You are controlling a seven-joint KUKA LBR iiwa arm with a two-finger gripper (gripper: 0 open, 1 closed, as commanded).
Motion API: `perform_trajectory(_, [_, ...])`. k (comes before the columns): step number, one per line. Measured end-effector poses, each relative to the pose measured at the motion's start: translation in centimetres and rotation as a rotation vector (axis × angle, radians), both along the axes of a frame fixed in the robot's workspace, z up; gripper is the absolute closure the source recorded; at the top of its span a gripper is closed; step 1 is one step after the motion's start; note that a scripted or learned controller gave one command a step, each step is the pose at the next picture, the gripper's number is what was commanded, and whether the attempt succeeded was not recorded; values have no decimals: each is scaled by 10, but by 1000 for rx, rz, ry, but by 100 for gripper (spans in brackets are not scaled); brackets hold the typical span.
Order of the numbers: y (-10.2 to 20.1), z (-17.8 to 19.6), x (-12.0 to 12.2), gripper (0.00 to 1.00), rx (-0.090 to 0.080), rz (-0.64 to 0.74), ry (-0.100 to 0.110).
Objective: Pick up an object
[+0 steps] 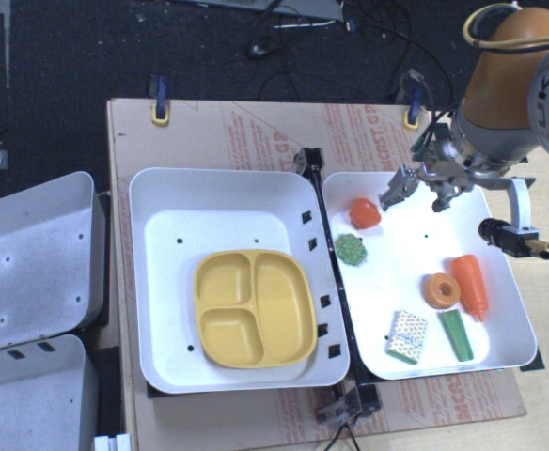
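Observation:
The right bin [514, 346] holds a red tomato-like piece [365, 214], a green broccoli piece [351, 248], an orange ring [441, 291], an orange carrot [471, 286], a green stick [458, 334] and a green-white patterned packet [407, 335]. My gripper [418, 193] hangs over the far part of that bin, just right of the red piece and above it. Its two dark fingers stand spread apart with nothing between them.
The left bin [152, 252] carries a yellow three-compartment plate [255, 307]. A black divider [326, 252] runs between the bins. Blue and yellow clamps [161, 101] hold the cardboard base at the back. Spare white bin lids [30, 252] lie at the left.

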State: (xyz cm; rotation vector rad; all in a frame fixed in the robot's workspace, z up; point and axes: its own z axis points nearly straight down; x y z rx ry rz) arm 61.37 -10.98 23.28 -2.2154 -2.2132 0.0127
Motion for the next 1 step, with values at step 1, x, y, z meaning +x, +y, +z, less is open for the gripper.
perform_trajectory(1, [0, 7, 2, 0, -2, 2, -13])
